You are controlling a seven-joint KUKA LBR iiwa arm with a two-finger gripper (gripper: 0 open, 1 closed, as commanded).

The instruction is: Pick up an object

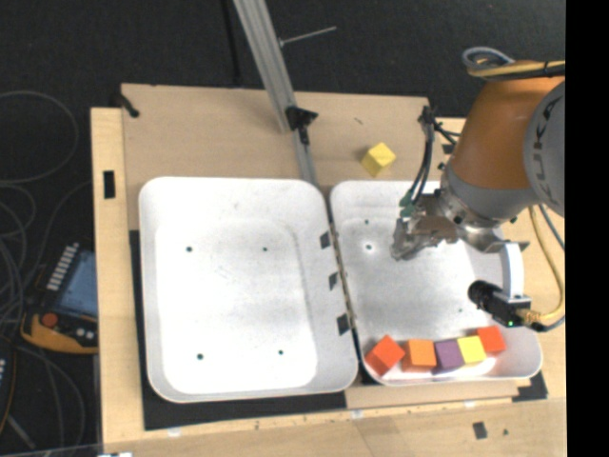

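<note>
Five blocks [438, 352] sit in a row along the right bin's [381, 284] near edge: orange, orange, purple, yellow, orange-red. The claw [407, 244] hangs above that bin's middle, well apart from them; can't tell its grip. A yellow cube [379, 158] rests on the tabletop [209, 131].

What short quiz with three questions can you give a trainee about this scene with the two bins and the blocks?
1. True or false: the yellow block lies on the bench, outside both bins.
2. Over which bin is the hand?
A. the left bin
B. the right bin
C. neither
3. Fill in: the row of blocks lies along the ____ edge of the right bin, the edge at the bottom of the camera view.

Key:
1. True.
2. B.
3. Near. From left to right the row is red-orange, orange, purple, yellow, red-orange.
</note>
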